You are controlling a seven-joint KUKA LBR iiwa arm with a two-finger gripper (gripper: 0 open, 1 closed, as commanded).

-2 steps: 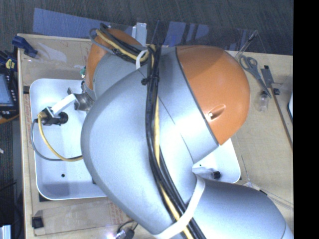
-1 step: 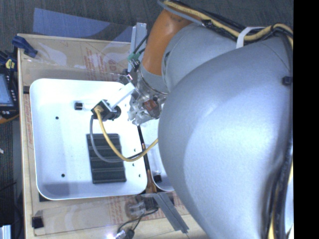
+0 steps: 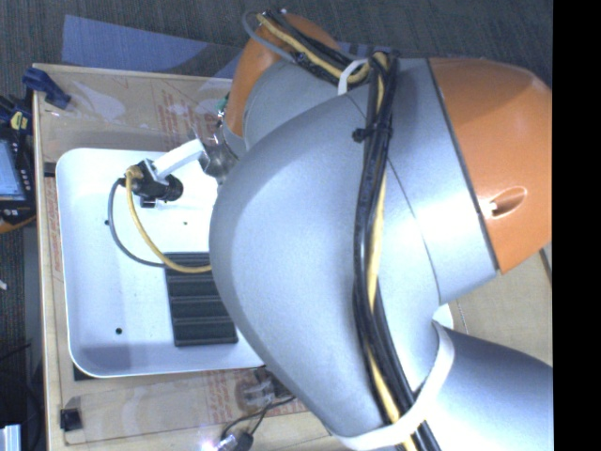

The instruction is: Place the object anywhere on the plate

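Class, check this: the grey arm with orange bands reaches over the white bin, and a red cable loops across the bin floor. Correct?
One detail is wrong. In the camera view, the cable looping across the white bin floor is yellow and black, not red. The grey arm with orange bands does reach over that bin.

Bulky grey arm with orange bands, black and yellow cables held by white ties

The arm is grey with orange bands. The bin is white. A ribbed black block lies inside.
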